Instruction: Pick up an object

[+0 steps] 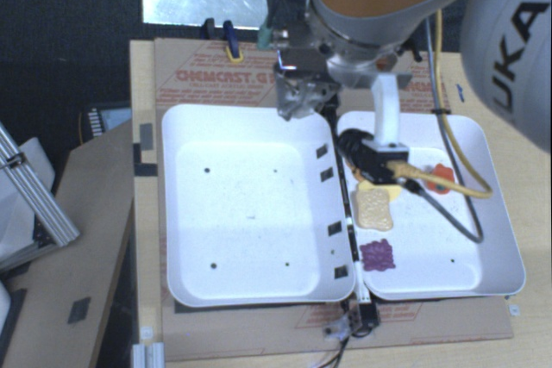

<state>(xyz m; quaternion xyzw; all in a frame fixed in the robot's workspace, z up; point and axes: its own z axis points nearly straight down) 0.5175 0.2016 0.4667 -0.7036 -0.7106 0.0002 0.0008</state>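
The gripper (298, 108) hangs over the far right corner of the left bin (241, 211), just at its far rim. The view does not show whether it is spread or pressed together, and nothing is seen in its grasp.

The things to pick all lie in the right bin (483, 258), along its left side. A beige slab (374, 209) lies flat near the middle rims, a purple lump (377, 254) just nearer than it, and an orange piece (441, 177) further right. The arm's wrist looms over the far part of that bin. Printed cardboard (216, 77) lies under both bins.
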